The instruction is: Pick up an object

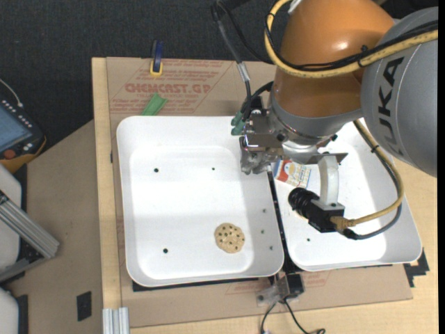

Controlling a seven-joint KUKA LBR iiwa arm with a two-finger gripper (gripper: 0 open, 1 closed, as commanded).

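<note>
Nearest us, a round biscuit-like disc [229,237] lay alone in the left bin [139,186], towards its near right corner, and we judged it the easiest target, being well apart from the walls' clutter. Farther back, the gripper [259,155] hung over the seam between the bins, its fingers hidden under the wrist, so we could not tell their state. Beside it, in the right bin [389,235], lay what seemed a small printed packet [295,174]; we would centre over one item before descending.

Dark carpeted floor [104,19] beyond and left of the gripper; beneath it a brown cardboard sheet [174,82] (red lettering) on a tan bench [69,186].
</note>
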